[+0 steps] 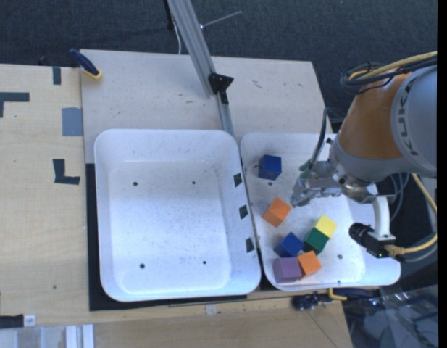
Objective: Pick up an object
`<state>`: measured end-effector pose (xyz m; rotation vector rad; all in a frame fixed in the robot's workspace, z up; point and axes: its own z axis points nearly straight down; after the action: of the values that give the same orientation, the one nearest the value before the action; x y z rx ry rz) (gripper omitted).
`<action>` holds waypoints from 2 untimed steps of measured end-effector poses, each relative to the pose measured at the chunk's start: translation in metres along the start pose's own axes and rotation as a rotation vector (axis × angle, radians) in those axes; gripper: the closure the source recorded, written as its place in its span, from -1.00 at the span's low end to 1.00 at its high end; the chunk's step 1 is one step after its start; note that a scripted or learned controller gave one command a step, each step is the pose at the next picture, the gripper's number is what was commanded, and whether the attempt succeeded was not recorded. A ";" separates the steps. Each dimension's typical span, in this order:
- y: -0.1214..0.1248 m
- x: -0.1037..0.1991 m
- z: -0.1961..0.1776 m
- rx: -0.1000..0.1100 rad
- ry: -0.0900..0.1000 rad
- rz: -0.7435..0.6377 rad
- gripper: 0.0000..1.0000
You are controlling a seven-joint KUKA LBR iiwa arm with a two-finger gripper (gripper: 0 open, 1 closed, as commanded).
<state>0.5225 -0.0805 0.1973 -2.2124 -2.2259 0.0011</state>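
A grey KUKA arm (pixel 386 133) with an orange band reaches over the right-hand bin (pixel 353 267), its gripper (pixel 304 192) poised above the bin's middle; whether it is open or closed cannot be made out, and nothing is seen in its grasp. Seven blocks lie in that bin. A dark blue block (pixel 269 167) sits near the far rim, apart from the rest. An orange block (pixel 277 212) lies just beside the gripper, toward the bin's left wall. Nearer the front rim cluster a yellow block (pixel 325 227), a green block (pixel 316 241), a second blue block (pixel 289 245), a second orange block (pixel 308 263) and a purple block (pixel 287 269), packed close together. The left-hand bin (pixel 107 151) adjoins along the shared rim. A slanted grey metal rail (pixel 194 38) crosses the wooden bench (pixel 35 209) behind the bins, and a blue-and-yellow tool (pixel 85 63) lies at the bench's far left. The letters "KU" read on the arm's grey casing, the rest cut off at the edge. Yellow cables (pixel 411 249) trail beside the arm's body, which hides the bin's right rim.
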 end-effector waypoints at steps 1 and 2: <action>-0.004 0.052 -0.019 -0.002 0.000 -0.002 1.00; -0.016 0.111 -0.022 0.000 0.001 -0.003 1.00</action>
<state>0.5055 0.0304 0.2197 -2.2088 -2.2284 0.0009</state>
